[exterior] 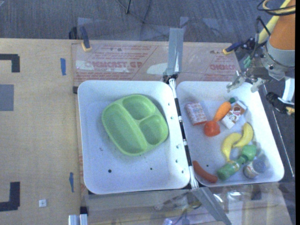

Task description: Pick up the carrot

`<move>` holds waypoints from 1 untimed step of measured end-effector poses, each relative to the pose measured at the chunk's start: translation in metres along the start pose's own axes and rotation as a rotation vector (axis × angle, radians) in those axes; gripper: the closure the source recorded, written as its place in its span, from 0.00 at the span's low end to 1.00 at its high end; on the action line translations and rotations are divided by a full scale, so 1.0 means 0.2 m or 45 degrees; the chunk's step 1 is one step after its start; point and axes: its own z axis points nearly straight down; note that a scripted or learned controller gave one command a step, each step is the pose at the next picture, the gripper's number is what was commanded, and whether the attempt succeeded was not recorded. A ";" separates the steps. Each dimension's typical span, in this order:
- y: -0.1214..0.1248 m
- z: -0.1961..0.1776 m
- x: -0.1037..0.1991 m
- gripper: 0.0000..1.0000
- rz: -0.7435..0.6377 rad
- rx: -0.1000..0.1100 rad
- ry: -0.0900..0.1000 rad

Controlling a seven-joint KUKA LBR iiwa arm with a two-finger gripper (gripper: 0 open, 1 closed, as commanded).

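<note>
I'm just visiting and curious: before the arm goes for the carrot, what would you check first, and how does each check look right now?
1. Carrot in plain sight in the right bin: ok.
2. Gripper holding nothing: ok.
3. Gripper above the carrot: not ok; it sits at the bin's far rim, up and right of it.
4. Room around the carrot: not ok; a small white carton lies close on its right, a red tomato at its tip.
5. Fingers open enough: cannot tell.

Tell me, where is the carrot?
The carrot lies in the right bin, near its top, between the pink packet and the small white carton, just above the red tomato.
</note>
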 end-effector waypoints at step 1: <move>-0.05 0.51 -0.07 0.00 -0.129 -0.004 -0.002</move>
